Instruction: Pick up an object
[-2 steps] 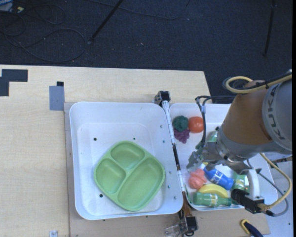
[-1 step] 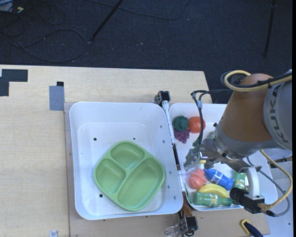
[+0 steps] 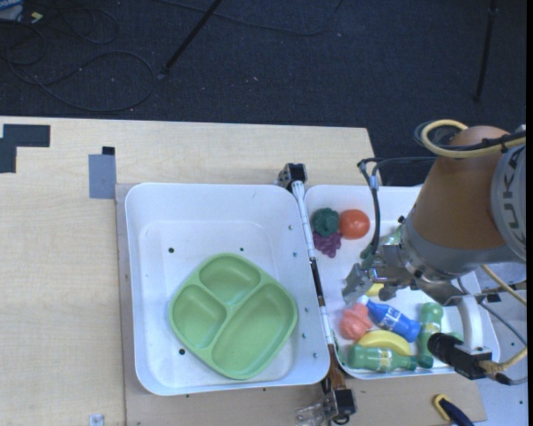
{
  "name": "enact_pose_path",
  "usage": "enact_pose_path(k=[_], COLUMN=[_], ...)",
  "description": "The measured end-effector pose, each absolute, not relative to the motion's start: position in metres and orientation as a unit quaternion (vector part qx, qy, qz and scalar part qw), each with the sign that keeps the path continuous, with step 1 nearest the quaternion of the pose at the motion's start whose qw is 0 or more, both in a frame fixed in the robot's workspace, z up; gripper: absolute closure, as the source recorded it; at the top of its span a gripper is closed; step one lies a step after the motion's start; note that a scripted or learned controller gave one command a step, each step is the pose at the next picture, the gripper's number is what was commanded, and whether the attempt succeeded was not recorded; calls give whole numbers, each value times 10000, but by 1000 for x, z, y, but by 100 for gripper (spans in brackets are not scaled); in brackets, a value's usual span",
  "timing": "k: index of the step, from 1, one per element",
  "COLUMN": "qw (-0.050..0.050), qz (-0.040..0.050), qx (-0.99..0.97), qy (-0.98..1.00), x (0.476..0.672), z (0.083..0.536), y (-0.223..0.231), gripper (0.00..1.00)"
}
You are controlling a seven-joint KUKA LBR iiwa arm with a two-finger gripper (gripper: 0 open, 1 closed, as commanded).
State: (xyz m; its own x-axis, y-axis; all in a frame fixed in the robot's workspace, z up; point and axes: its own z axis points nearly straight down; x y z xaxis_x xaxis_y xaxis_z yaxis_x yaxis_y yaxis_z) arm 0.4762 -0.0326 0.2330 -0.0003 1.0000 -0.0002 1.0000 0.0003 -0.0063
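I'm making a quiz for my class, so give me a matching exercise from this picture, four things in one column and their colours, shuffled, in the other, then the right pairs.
Things:
1. divided plate in the left bin
2. tomato in the right bin
3. bottle in the right bin
4. banana in the right bin

Colours:
A. yellow
B. blue
C. light green
D. red

Pairs: 1-C, 2-D, 3-B, 4-A
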Motion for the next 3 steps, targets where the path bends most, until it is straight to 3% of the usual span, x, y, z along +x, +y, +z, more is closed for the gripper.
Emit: enact_pose_path(k=[1,3], qw=[22,30], qz=[23,28], qx=[-7064,-7071], qy=[-7078,-7071], x=[476,476], z=[242,241], y=[-12,-69], gripper=[100,100])
